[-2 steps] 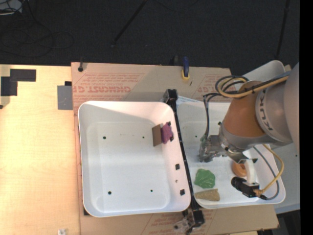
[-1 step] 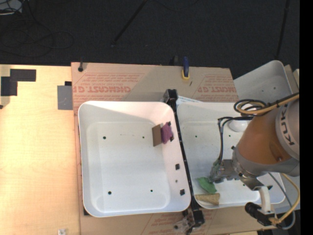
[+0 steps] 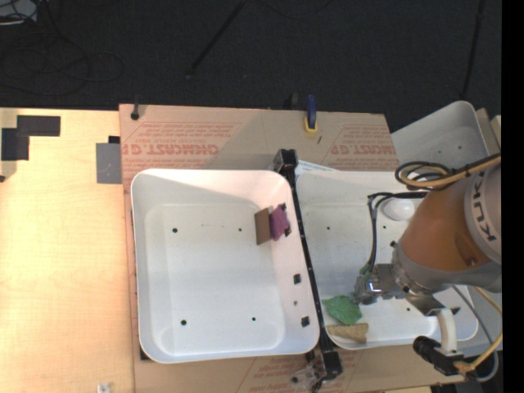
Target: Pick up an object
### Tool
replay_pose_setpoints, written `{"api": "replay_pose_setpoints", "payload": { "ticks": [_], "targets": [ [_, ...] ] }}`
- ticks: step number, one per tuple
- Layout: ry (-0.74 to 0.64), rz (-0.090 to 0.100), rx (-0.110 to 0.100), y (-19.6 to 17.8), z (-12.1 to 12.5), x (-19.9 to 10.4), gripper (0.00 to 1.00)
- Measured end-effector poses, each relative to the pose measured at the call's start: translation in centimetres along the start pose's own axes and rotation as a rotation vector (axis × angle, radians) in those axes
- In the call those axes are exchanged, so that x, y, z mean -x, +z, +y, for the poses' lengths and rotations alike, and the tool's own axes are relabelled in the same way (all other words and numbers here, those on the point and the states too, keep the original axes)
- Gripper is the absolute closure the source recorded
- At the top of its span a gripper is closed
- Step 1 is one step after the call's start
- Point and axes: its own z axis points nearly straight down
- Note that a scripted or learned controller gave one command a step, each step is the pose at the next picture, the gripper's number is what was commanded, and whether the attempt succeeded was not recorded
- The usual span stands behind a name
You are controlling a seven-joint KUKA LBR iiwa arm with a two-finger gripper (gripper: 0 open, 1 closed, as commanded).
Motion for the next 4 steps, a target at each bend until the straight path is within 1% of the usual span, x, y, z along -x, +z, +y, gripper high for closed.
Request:
{"api": "replay_pose_setpoints", "payload": {
  "ticks": [1,3,4],
  "targets": [
    [-0.004,-0.002,0.004,1.0,1.0,10.6,1.0],
    [0.005,-0.004,0.003,-1.0,0.8,10.7,1.0],
    [-0.009,-0.004,0.008,-12.7,0.1,9.6,1.0]
  ]
}}
